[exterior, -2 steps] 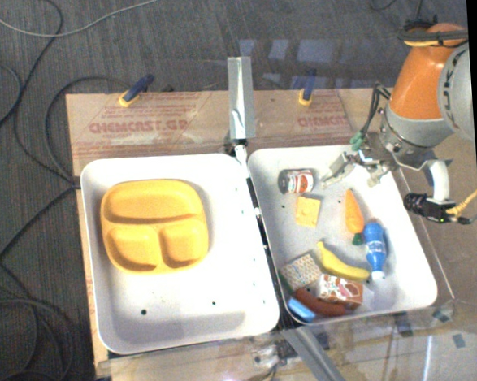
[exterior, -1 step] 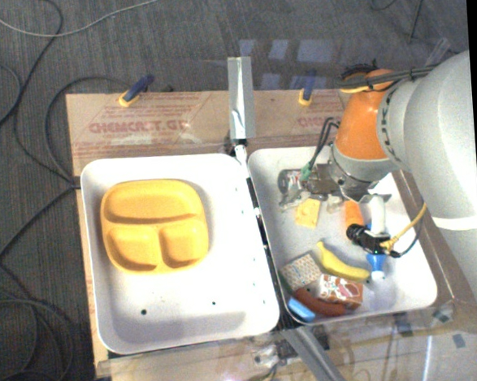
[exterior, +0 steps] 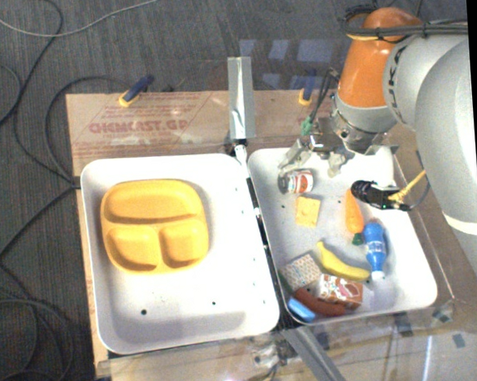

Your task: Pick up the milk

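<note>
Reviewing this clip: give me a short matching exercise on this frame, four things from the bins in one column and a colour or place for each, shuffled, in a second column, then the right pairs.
Things:
1. compartment tray
2. bottle
3. banana
4. carrot

Descriptions:
A. blue, near the right bin's right wall
B. orange, lying just above the bottle
C. yellow, alone in the left bin
D. yellow, curved, in the lower middle of the right bin

Pairs: 1-C, 2-A, 3-D, 4-B
</note>
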Action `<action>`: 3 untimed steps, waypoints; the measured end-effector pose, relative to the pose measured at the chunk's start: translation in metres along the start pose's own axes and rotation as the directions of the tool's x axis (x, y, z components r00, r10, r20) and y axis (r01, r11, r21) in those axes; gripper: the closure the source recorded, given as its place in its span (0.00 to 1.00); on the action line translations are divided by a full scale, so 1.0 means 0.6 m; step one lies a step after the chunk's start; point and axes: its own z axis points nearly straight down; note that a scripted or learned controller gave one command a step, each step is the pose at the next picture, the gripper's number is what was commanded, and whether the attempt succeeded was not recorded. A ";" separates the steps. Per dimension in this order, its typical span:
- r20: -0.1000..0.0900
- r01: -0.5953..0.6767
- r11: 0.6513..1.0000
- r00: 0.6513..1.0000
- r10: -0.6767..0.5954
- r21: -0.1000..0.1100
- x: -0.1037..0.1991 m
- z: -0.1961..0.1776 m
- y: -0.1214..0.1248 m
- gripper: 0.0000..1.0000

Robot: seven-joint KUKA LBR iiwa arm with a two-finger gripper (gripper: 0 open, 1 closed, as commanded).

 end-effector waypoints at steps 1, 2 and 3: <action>0.000 0.020 1.000 1.000 -0.020 0.002 -0.014 0.137 -0.045 0.00; -0.001 -0.252 0.968 0.968 0.252 0.003 -0.038 0.131 -0.023 0.00; 0.002 -0.120 0.993 0.993 0.120 0.000 -0.121 0.009 -0.031 0.00</action>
